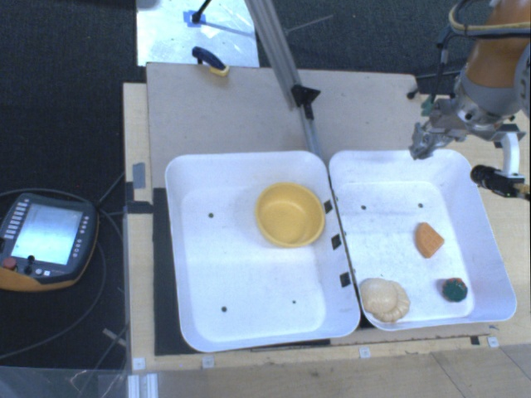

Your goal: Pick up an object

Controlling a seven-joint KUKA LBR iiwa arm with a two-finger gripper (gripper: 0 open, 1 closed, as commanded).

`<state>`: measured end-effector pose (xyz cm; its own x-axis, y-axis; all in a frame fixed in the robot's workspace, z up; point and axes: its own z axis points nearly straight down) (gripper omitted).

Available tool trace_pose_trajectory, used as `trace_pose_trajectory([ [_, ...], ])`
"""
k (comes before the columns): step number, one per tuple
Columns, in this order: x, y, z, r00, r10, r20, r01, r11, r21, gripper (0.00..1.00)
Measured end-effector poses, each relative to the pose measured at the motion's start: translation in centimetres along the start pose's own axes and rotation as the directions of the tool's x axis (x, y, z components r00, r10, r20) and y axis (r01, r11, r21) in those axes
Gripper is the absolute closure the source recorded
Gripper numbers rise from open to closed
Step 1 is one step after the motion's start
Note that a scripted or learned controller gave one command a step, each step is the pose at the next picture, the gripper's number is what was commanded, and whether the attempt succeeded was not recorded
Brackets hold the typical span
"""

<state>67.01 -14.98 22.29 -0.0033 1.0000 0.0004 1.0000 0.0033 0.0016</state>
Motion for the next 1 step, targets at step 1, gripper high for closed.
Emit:
trace_pose_trajectory([
  [1, 4.03, -1.53, -0.5, 1.0, 0.0, 0.0, 0.0, 1.0, 0.0, 1.0],
])
